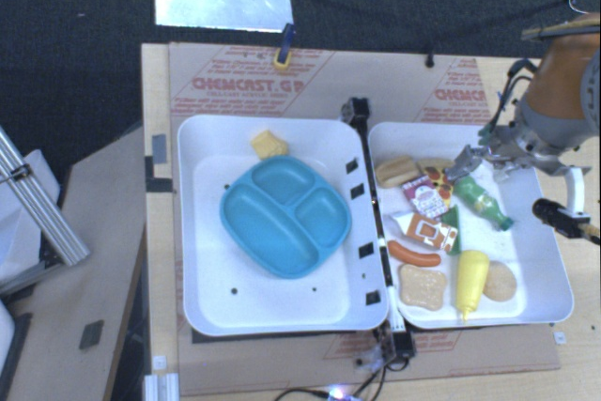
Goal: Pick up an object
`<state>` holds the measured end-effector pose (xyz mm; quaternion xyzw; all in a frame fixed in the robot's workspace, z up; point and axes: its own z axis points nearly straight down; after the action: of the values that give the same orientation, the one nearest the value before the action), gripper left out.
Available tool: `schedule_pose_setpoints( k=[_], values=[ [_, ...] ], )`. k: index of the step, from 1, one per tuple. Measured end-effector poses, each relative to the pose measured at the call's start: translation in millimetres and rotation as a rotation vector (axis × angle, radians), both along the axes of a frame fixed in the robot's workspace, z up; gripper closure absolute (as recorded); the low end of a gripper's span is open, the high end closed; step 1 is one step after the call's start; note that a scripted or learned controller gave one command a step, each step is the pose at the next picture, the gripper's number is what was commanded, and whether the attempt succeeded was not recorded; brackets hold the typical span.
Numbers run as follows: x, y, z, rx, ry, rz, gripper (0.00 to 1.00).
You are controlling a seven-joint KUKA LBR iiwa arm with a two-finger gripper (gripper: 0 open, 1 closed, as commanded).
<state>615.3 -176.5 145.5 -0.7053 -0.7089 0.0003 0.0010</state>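
From above, the right-hand shallow white bin (554, 282) holds the toy food crowded together: a green plastic bottle (483, 203), a yellow squeeze bottle (470, 280), a red sausage (414, 254), a toast slice (422, 288) and small packets. The gripper (467, 161) sits just up and left of the green bottle, apparently lining up on the clutter; whether the jaws are open or closed I cannot tell. Left of that bin, a blue divided plate (285, 216) lies in the other white bin (211, 296).

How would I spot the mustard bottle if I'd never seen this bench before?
Look in the right-hand white bin, the one crowded with toy food. Near its front edge lies the mustard bottle, between a slice of toast and a round cookie. It is the only plain yellow, tapered thing there.
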Motion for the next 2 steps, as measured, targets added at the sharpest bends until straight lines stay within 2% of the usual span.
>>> schedule_pose_setpoints(
  k=[1,2],
  values=[
    [4.9,-6.7,-46.1,-0.001,0.0,-0.003,0.0],
    [7.0,-6.2,-56.9,0.001,-0.002,-0.002,0.0]
  ],
)
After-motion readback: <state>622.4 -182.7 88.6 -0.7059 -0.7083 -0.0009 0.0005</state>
